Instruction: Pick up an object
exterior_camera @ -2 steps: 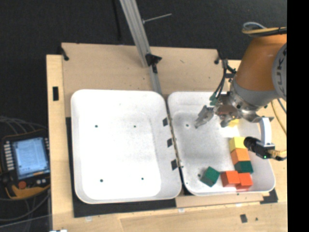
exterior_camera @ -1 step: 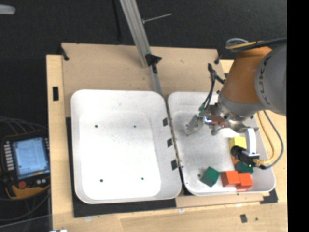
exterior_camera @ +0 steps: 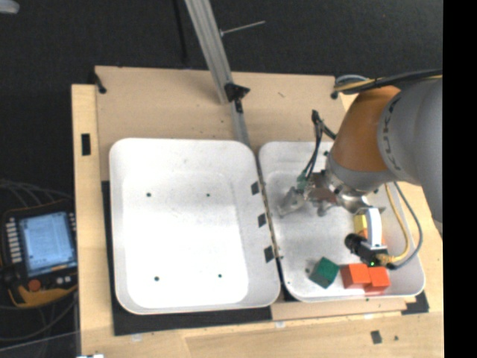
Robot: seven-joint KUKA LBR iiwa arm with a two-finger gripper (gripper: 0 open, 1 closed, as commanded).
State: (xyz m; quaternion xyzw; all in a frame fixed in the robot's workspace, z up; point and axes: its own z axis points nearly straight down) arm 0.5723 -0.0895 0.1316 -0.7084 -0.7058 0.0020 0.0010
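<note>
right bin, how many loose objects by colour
green block: 1
orange block: 1
total: 2, both near the front edge of the right bin

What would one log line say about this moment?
arm: over right bin | gripper: low, near left wall | green block, orange block: front of bin, untouched

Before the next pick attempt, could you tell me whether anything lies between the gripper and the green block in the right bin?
Nothing visible does. The gripper is over the right bin, and bare white floor separates it from the green block near the front rim. The orange block lies to the green block's right, off that path.
</note>
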